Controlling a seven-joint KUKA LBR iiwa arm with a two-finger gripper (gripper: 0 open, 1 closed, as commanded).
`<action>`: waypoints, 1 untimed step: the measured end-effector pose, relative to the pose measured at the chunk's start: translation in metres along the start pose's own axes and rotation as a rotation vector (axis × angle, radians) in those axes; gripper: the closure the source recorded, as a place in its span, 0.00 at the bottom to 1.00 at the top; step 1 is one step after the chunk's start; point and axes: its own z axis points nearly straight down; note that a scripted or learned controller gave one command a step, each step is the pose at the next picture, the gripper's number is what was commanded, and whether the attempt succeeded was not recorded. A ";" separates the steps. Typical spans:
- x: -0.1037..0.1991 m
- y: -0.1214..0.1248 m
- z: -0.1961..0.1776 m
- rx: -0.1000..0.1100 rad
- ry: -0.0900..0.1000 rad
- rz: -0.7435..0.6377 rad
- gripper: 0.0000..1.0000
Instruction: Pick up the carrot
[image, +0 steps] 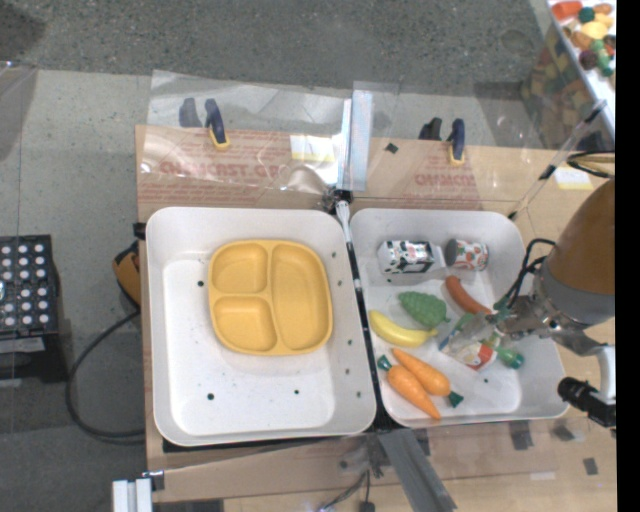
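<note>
2 orange carrots (418, 379) lie side by side, slanted, near the right bin's front edge.

Even, fairly bright overhead light; soft shadows inside the two shallow white plastic bins (160, 330). Glare on the crinkled clear plastic sheet (260, 150). Slightly soft focus overall.

My arm (592, 262) reaches in from right edge, orange band above grey wrist. My gripper (487, 333) low, extended leftward from wrist, tilted down. Finger state unclear from this angle.
</note>
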 end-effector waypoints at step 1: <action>0.044 0.000 0.013 -0.027 -0.017 -0.106 0.00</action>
